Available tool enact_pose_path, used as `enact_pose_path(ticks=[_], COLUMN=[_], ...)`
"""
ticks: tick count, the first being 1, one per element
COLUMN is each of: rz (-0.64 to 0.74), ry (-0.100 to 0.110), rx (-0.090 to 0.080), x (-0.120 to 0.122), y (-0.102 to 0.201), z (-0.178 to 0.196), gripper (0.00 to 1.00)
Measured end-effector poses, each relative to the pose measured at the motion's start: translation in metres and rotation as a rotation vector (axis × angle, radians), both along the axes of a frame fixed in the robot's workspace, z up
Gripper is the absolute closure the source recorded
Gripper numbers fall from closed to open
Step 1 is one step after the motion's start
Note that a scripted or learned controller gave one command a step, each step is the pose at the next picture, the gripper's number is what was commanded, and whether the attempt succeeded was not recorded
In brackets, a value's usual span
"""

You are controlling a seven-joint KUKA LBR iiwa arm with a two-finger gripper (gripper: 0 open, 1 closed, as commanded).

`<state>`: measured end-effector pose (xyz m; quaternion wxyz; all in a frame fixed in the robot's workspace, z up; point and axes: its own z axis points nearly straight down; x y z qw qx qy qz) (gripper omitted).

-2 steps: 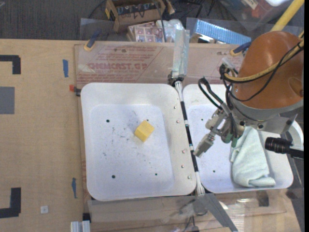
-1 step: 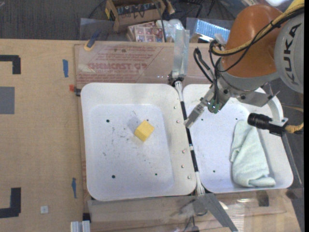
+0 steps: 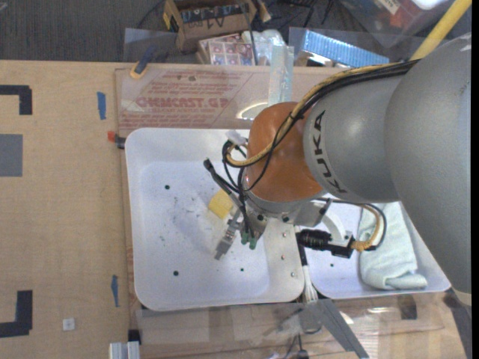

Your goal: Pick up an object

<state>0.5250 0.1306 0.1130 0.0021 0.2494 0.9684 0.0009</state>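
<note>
A small yellow block (image 3: 219, 204) lies in the left white bin (image 3: 150, 200), near its middle. My gripper (image 3: 236, 244) hangs low over this bin, just below and to the right of the block. Its fingers stand apart, so it is open, and nothing shows between them. The orange band and grey wrist of the arm (image 3: 281, 155) cover the bin's right part. A pale crumpled cloth (image 3: 387, 254) lies in the right bin (image 3: 329, 279).
The arm's big grey body fills the upper right and hides most of the right bin. A clear plastic sheet with red print (image 3: 187, 99) lies behind the bins. Cardboard bench surface (image 3: 60, 200) spreads to the left.
</note>
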Motion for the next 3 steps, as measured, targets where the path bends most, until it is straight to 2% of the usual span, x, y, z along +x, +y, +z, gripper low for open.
enact_pose_path(ticks=[1,2,3], rz=[-0.087,-0.094,-0.105], ry=[0.039,0.074,0.141], rx=[-0.029,-0.046,-0.066], x=[0.006,0.019,0.042], y=[0.021,0.022,0.025], z=[-0.022,-0.027,-0.026], gripper=[0.00,0.00,0.00])
